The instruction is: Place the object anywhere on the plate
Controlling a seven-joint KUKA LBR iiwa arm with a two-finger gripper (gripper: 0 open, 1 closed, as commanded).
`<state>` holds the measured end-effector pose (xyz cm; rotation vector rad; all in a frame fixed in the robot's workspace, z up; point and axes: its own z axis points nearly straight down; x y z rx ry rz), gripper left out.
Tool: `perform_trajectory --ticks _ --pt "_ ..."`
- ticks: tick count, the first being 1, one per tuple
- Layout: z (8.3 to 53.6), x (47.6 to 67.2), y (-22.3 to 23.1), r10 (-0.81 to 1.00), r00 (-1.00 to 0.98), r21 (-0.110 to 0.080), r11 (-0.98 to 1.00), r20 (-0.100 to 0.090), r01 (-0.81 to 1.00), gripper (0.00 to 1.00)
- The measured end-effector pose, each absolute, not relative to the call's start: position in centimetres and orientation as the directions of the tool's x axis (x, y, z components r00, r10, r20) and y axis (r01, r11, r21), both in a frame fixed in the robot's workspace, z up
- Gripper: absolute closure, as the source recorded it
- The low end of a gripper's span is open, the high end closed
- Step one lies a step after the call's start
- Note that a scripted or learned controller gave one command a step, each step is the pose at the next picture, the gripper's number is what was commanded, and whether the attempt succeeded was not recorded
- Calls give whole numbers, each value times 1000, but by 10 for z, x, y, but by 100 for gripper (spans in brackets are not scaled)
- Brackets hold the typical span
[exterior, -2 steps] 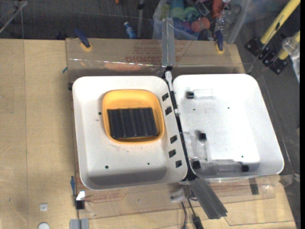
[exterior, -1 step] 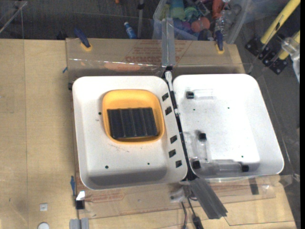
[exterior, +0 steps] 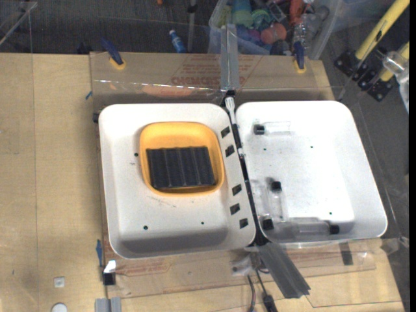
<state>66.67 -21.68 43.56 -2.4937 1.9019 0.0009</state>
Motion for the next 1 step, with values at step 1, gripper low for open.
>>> perform_trajectory --ticks 1 --pt "436 668 -213 -846 533 -6 -533 -1 -846 100"
